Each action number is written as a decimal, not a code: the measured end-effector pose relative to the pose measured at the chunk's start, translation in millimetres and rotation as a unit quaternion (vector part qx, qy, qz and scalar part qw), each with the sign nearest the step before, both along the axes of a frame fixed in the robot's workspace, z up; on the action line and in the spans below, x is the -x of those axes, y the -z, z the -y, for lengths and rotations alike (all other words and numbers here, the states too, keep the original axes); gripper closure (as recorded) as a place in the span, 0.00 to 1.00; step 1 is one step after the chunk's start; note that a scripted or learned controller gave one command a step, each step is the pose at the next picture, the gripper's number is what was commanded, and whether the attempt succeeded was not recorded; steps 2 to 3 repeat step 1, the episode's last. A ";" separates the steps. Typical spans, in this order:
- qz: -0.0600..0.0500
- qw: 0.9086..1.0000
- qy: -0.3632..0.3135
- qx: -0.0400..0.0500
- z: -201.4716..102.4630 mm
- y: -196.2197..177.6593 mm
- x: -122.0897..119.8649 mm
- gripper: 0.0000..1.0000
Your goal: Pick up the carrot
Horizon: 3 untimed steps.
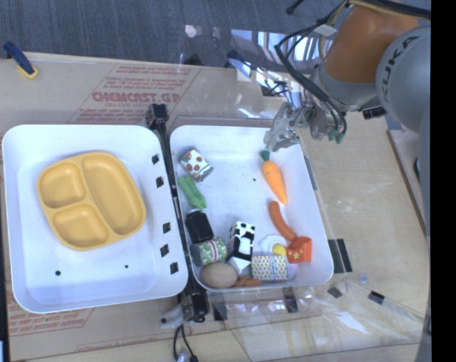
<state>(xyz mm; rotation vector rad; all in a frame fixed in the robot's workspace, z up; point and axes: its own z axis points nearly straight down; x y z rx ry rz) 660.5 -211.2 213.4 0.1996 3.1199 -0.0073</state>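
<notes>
"CHEMCAST GP" (red) on bench sheet (pixel 137 96)

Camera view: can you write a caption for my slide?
Robot claw hovers above the carrot in the right bin of toys.

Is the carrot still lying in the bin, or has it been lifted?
Still in the bin. The carrot lies flat on the right bin's floor, green top toward the pincer, which hangs just above that end, nothing visibly gripped.

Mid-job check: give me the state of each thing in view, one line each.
Orange carrot: lying loose in the right white bin, not gripped.
Gripper: above the bin's far edge, near the carrot's green top.
Yellow divided plate: flat in the left white bin.
</notes>
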 end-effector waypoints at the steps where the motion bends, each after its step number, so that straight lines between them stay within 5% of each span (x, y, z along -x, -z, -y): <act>1: -0.008 0.981 0.194 -0.004 -0.6 48.4 37.5 1.00; 3: -0.008 0.981 0.194 -0.004 -0.6 48.4 37.5 1.00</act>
